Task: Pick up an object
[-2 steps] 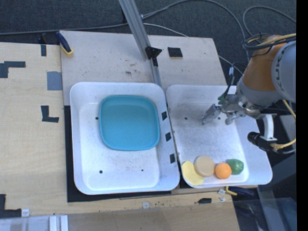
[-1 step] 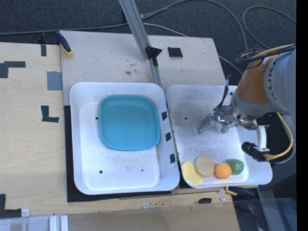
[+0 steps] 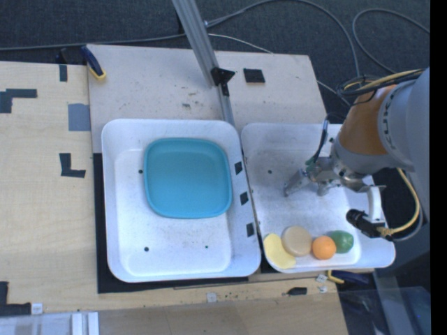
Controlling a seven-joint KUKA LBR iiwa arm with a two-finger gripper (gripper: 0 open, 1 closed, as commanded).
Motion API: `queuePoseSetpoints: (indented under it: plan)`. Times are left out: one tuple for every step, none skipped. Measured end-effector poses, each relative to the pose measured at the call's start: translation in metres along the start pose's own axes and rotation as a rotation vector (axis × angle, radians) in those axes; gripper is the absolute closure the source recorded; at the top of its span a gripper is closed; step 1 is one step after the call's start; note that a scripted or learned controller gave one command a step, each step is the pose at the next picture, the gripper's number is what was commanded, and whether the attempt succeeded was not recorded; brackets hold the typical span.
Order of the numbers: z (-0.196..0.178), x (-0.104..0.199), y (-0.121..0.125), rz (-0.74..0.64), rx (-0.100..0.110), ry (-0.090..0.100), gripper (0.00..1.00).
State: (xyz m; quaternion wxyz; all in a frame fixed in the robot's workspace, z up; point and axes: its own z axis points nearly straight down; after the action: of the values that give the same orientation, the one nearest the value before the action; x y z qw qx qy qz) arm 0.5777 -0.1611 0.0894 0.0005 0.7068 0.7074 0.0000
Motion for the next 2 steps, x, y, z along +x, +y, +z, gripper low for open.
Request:
queuePoseSetpoints:
  plan:
    - [-0.011,-0.001,0.001,0.0,-0.002,-0.001,1.0]
    - [-0.073,-0.004,-0.001,0.0,-0.004,0.0,1.0]
